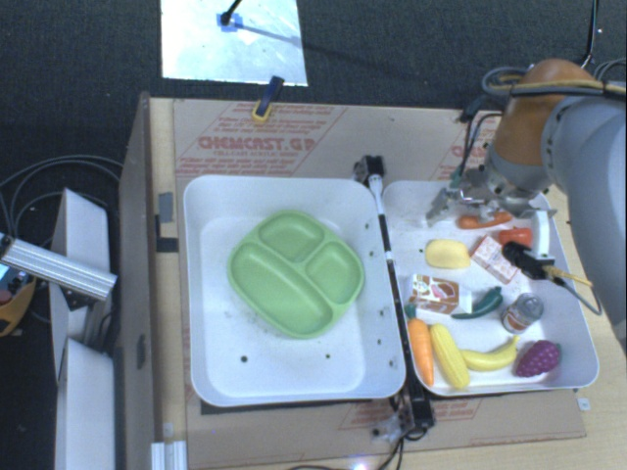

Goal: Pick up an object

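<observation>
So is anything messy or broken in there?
Nothing looks broken or spilled. The toy food, such as the carrot, corn, banana and grapes, lies jumbled in the right bin. The green divided plate sits slightly turned in the left bin. The gripper hovers at the right bin's back.

Printed in red on the cardboard sheet (284,135) under the bins — "CHEMCAST GP" — with a smaller line beneath, too blurred to read.
</observation>
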`<state>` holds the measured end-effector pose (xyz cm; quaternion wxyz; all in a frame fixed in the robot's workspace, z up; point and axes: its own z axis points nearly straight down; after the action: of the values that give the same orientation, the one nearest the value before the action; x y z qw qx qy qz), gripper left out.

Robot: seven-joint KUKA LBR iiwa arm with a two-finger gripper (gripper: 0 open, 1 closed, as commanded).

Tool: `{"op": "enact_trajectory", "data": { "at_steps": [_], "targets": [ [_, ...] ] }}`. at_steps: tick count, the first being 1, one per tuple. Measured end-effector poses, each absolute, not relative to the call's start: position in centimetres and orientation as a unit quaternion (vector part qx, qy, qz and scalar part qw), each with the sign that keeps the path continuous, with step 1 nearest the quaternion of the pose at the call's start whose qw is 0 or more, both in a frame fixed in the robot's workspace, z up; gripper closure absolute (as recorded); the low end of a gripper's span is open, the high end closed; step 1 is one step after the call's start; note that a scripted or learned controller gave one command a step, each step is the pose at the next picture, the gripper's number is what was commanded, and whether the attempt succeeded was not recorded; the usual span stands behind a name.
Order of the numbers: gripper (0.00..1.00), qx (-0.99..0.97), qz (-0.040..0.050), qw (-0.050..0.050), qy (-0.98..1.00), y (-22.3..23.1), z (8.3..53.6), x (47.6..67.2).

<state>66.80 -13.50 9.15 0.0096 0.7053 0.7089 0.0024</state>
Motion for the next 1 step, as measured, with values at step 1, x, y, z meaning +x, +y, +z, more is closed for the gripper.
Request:
{"op": "enact_trajectory", "data": {
  "at_steps": [1],
  "targets": [
    [1.00, 0.705, 0.0039, 0.012, 0.709, -13.58, 10.43, 66.98]
  ]
}}
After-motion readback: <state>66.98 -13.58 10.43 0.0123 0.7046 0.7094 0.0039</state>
